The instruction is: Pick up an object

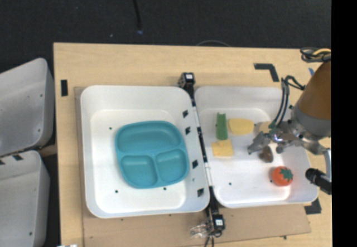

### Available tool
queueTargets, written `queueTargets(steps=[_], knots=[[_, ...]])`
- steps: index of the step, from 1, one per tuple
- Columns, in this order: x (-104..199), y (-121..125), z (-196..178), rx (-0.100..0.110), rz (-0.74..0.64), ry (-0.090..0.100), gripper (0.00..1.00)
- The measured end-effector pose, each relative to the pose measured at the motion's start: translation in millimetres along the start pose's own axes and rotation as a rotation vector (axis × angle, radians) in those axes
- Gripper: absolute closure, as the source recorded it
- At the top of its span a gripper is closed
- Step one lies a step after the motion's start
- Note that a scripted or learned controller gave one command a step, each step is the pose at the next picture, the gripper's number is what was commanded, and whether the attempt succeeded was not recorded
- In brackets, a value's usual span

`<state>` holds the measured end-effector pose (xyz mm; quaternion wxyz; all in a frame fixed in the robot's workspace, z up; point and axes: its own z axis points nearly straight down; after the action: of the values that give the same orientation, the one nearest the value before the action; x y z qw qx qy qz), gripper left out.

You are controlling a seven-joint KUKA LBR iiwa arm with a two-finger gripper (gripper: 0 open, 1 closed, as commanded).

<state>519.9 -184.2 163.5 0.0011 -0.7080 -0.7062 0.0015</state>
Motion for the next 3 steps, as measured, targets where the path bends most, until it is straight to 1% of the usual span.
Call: queueTargets(steps=[1, 2, 3], knots=[[-4.7, -8.8, 47.6, -0.001, 0.0, 0.0, 0.0], [-5.8, -6.9, 34.0, -0.008, 0.006, -0.002, 1.0], [-12.0, 1.5, -13.8, -0.009, -0.004, -0.002, 1.0]])
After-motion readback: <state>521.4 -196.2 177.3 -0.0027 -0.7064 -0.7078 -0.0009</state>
